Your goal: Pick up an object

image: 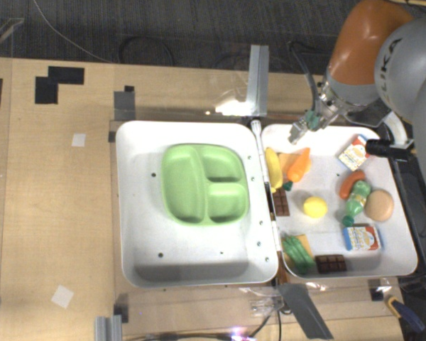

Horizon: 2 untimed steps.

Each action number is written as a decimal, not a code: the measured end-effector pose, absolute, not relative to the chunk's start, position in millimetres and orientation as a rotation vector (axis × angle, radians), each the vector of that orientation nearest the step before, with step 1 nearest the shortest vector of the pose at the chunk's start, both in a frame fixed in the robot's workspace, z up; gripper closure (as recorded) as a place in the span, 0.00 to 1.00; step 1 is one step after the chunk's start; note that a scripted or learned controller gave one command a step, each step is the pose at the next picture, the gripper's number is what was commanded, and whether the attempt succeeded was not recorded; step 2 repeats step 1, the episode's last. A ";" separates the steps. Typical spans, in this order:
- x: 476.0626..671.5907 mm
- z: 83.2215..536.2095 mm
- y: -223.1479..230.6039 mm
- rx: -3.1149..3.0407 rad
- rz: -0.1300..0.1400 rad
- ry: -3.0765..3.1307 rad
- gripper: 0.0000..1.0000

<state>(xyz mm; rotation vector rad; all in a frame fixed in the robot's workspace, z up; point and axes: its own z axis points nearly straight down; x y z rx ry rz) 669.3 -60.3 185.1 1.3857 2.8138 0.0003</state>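
My gripper (305,127) hangs over the far left corner of the right bin (405,261), open, with nothing between its fingers. Just below it in the view lie an orange carrot (297,164) and a yellow banana (272,168) against the bin's left wall. A yellow lemon (314,207) sits mid-bin. To the right are a white and orange carton (353,153), a red sausage (349,183), a green bottle (356,199) and a brown potato (379,205).
The left bin (138,254) holds a green divided tray (202,183). Near the right bin's front lie a green vegetable (295,251), a chocolate bar (331,263) and a blue carton (360,237). Another chocolate piece (280,204) lies by the divider.
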 end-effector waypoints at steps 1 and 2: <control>602.0 186.2 28.5 1.364 0.009 2.826 1.00; 602.0 186.2 28.5 1.364 0.009 2.826 1.00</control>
